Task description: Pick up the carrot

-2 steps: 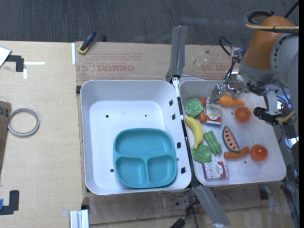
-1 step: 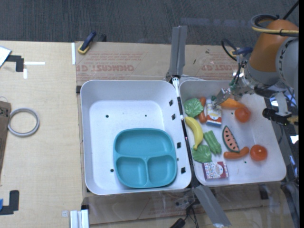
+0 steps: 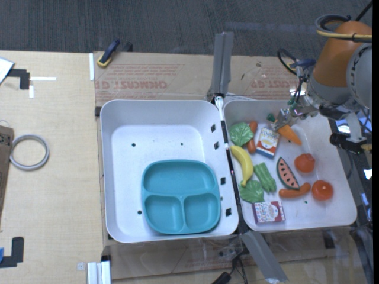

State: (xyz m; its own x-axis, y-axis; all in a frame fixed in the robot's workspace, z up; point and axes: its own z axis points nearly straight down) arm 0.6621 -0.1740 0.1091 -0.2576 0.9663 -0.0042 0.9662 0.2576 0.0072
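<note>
The gripper sits low in the right bin at its 12 o'clock end, fingers closed on the carrot, whose orange body slants toward 4 o'clock beside a carton.

The arm is rounded and bulky, with a grey shell and a broad orange band above the wrist. Black cables loop over its top and trail beside the wrist. The gripper is a small cluster of dull metal and dark parts.
</note>
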